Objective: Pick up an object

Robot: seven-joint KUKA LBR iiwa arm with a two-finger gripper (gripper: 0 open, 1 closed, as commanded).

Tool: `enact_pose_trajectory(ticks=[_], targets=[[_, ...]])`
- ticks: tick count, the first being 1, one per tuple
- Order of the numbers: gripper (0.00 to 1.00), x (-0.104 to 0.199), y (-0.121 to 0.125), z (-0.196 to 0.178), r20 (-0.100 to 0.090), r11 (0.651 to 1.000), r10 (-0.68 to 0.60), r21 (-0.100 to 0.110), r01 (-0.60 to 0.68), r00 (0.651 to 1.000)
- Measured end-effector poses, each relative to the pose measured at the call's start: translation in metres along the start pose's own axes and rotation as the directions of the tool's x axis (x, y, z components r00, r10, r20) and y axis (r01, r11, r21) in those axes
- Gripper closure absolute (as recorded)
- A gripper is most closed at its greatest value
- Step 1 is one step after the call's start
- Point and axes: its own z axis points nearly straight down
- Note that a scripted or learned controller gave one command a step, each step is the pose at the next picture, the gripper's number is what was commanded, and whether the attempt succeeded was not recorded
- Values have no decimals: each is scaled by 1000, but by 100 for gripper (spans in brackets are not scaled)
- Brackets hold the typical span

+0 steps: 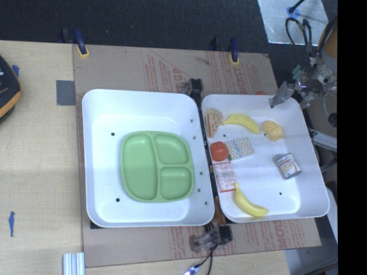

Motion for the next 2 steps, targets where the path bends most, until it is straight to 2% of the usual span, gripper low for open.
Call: enact_pose_trajectory(ticks=[1,2], targets=[[0,1,-63,87,0,1000,-1,5,1,1000],[0,28,-11,104,2,1000,-1,-1,1,1000]])
